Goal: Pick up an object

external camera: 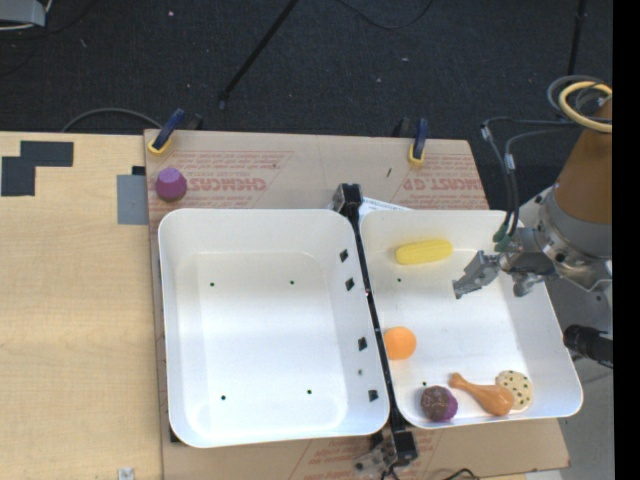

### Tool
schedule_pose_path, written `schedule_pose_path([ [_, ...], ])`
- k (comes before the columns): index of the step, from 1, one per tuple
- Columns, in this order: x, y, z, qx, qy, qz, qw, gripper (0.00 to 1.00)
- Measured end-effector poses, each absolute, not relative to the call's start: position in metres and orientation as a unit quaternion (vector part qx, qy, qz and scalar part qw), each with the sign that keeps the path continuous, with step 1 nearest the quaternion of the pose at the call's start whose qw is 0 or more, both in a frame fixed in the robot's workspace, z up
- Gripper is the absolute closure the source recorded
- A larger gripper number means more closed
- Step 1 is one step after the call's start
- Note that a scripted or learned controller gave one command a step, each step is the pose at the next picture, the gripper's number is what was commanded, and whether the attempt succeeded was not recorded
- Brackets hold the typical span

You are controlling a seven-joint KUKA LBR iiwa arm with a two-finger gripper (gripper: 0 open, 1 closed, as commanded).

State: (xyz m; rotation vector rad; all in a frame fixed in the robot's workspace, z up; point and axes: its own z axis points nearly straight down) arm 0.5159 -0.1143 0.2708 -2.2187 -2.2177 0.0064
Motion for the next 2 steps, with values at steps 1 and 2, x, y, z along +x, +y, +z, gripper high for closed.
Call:
schedule_pose_path([
  [1,0.517,-0.114,0.273,-0.707,-0.707,0.0003,0.0,0.0],
  [2,0.512,-0.107,0.227,-0.707,-0.707,0.0015,0.002,0.0],
])
